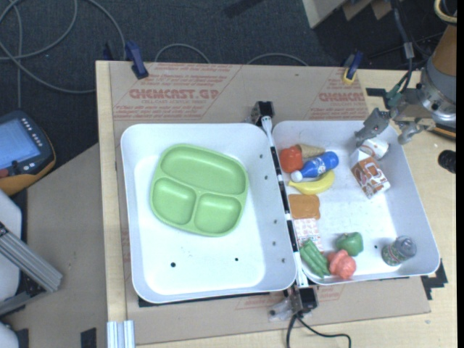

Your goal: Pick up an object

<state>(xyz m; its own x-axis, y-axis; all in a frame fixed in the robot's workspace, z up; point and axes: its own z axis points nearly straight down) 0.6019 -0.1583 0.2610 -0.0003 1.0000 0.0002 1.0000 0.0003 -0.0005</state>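
Carton (370, 175), brown and white, lies in the right bin (417, 216) near its far edge, just below the gripper (375, 130). I judge a straight descent over the carton's middle works best, squeezing across its narrow sides and avoiding the bin wall.

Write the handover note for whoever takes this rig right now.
End effector: over the top edge of the right bin, just above the small carton. Whether it grips anything cannot be told from here.
Right bin contents: carton, blue bottle, banana, red piece, orange block, green and red vegetables, small can.
Left bin: green divided tray.
Done: arm reached into the right bin.
Left: confirm a grasp and lift one object.
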